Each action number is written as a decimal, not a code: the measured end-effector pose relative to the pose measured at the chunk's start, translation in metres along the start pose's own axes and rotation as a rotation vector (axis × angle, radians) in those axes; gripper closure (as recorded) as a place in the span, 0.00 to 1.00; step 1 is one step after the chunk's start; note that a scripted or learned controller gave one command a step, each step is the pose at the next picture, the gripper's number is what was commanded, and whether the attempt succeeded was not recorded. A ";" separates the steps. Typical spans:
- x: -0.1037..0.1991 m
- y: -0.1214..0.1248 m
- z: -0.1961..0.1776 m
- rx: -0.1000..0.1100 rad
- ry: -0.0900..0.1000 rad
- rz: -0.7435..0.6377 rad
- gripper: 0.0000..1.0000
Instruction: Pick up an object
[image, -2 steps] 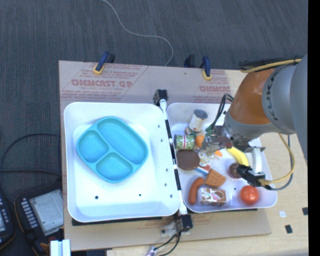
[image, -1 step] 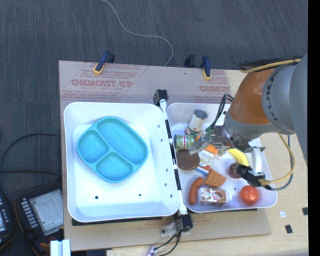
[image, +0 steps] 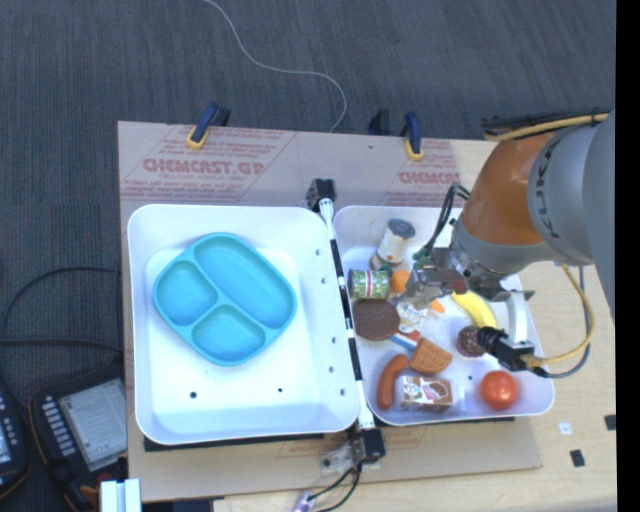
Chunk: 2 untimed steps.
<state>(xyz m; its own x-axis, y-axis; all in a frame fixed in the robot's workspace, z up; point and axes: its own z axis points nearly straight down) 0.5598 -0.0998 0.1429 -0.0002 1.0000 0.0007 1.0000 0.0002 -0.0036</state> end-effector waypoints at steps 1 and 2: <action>0.000 0.000 0.000 0.000 0.000 0.000 0.00; -0.032 -0.051 0.050 -0.024 0.004 -0.003 0.00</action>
<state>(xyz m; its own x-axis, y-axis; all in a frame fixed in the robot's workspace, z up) 0.5085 -0.1321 0.0932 -0.0032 1.0000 0.0047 0.9998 0.0031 0.0205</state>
